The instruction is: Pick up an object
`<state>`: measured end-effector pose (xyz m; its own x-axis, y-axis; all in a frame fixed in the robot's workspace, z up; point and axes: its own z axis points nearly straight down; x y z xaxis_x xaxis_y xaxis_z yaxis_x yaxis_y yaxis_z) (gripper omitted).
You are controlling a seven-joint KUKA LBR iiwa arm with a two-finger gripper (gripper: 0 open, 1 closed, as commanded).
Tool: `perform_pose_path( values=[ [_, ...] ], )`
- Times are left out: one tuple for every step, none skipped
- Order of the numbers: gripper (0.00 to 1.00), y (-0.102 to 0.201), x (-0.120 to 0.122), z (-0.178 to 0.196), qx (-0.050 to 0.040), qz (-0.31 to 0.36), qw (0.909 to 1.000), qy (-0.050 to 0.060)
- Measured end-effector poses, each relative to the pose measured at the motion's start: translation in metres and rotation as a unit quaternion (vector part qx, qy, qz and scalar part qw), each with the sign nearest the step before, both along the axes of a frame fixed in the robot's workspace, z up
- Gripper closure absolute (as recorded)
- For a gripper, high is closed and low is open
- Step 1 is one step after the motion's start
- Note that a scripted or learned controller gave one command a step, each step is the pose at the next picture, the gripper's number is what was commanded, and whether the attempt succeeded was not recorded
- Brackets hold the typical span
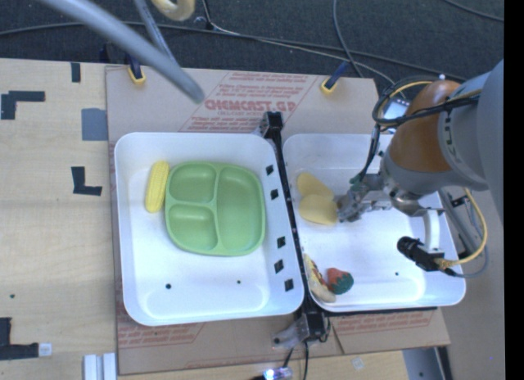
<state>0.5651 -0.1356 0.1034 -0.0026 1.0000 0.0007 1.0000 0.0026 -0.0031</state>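
Two shallow white bins sit side by side on a brown cardboard sheet [246,100] that covers part of the wooden bench [49,231]; a black divider strip [282,214] runs between them, and everything below is placed against that strip. The left bin [135,288] holds a green sectioned plate [215,208], lying flat just left of the strip; a yellow corn cob [155,186] lies touching the plate's far-left edge, well apart from the strip. In the right bin [409,288], a pale yellow soft object [315,200] lies just right of the strip, about midway along it; a small red-and-green object [339,280] and a yellowish curved item [318,282] lie close together near the strip's lower end. The grey arm, with its orange band [422,137], reaches over the right bin; the gripper [354,205] is down at the right edge of the pale yellow object, touching or nearly touching it; whether its jaws are apart or together cannot be made out from here, and nothing can be seen clamped between them.
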Motion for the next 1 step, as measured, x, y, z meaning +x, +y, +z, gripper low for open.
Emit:
perform_pose_path(
  values=[
    [1.0,0.0005,0.0091,0.06,-0.001,-0.001,1.0,-0.004]
  ],
)
